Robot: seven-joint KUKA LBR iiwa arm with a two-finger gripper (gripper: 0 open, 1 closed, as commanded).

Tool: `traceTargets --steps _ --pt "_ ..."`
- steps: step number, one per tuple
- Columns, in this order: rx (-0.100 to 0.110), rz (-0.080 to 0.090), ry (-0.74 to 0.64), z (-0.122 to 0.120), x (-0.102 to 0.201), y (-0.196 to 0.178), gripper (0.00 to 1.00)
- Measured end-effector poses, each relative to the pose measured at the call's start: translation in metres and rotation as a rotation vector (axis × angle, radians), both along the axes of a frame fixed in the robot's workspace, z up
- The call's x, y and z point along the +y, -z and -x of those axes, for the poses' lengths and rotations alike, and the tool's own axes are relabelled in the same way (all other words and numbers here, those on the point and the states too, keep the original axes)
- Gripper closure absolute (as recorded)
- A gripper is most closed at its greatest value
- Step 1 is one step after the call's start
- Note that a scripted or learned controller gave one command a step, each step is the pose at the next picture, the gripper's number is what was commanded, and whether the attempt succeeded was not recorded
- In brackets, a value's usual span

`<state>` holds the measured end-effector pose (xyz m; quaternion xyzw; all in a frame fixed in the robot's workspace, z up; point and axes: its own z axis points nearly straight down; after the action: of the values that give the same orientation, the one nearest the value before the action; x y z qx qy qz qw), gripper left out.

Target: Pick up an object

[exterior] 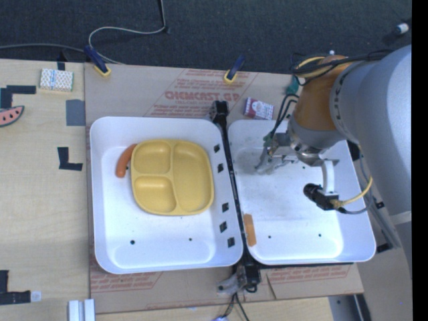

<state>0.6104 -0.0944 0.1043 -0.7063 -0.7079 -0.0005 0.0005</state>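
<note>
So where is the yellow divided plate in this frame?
The yellow divided plate lies in the left bin, toward its upper middle, with an orange sausage-like piece against its left edge. The gripper is over the right bin.

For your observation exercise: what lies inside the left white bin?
The left bin holds a yellow divided plate, with an orange sausage-like piece beside its left edge. Whatever lies beneath the plate is covered.

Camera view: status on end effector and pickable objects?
End effector low over right bin, nothing seen held. Orange piece at that bin's left wall. Yellow divided plate, orange sausage in left bin. Nothing blocking.
</note>
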Motion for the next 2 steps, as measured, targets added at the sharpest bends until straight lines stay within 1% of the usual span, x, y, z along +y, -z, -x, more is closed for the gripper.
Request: traceTargets --steps 1,2 --pt "0.0 0.0 0.0 0.0 0.0 0.0001 0.0" --pt "0.001 -0.002 -0.001 0.0001 0.0008 -0.0091 1.0"
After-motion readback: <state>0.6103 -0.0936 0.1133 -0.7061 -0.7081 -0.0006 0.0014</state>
